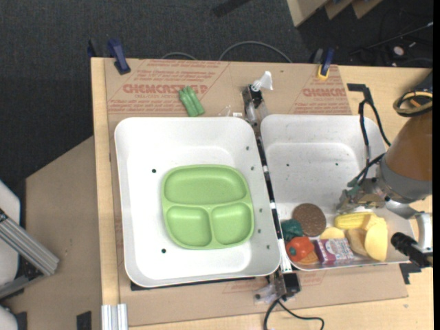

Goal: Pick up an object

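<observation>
Two white bins sit side by side on a brown board. The left bin (137, 205) holds a green tray (206, 206) with three compartments, lying flat near the middle. The right bin (309, 139) has its far half bare, and all the toys are bunched in the near corner: a brown disc (309, 218), a red tomato (300, 249) with a green top just in front of it, a pink carton (335, 251) lying beside the tomato, a corn cob (355, 220) behind the carton, and a pale yellow lump (371, 240) touching the corn cob's right end. These pieces crowd each other, most of them touching a neighbour.

The arm (412, 157) comes in from the right, its orange band above the right bin's rim. The gripper (357, 199) hangs low over the right bin, just behind the corn cob and to the right of the disc. From here it is a dark tangle of metal, and I cannot tell whether it grips anything or how it is set. Nothing looks lifted; every toy appears to rest on the bin floor.

Behind the left bin, a small green clip (192, 102) lies on the board. Blue clamps (120, 57) pinch the board's far edge.
</observation>
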`<action>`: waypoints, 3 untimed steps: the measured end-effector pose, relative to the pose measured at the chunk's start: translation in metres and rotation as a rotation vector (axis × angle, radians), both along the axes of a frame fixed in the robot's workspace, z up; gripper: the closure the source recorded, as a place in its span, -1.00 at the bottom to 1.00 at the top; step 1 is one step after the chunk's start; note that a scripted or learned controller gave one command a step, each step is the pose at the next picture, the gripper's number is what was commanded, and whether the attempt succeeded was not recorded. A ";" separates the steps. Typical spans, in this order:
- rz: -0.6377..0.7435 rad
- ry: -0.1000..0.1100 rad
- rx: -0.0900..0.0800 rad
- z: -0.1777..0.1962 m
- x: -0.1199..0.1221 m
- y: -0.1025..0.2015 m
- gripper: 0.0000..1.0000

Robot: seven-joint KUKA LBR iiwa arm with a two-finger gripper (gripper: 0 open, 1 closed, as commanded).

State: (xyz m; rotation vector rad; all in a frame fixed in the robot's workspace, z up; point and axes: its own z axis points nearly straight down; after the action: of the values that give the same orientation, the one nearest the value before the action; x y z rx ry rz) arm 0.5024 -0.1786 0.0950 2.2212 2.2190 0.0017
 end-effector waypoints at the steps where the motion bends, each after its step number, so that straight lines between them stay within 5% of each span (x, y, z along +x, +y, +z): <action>1: 0.004 -0.010 -0.004 0.089 0.040 -0.001 1.00; 2: 0.002 0.002 0.000 0.084 0.037 -0.001 -1.00; 3: 0.000 0.006 0.002 -0.015 0.029 -0.002 -1.00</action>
State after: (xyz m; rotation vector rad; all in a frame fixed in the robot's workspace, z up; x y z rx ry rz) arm 0.5311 -0.1808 0.0803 2.2254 2.2232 -0.0029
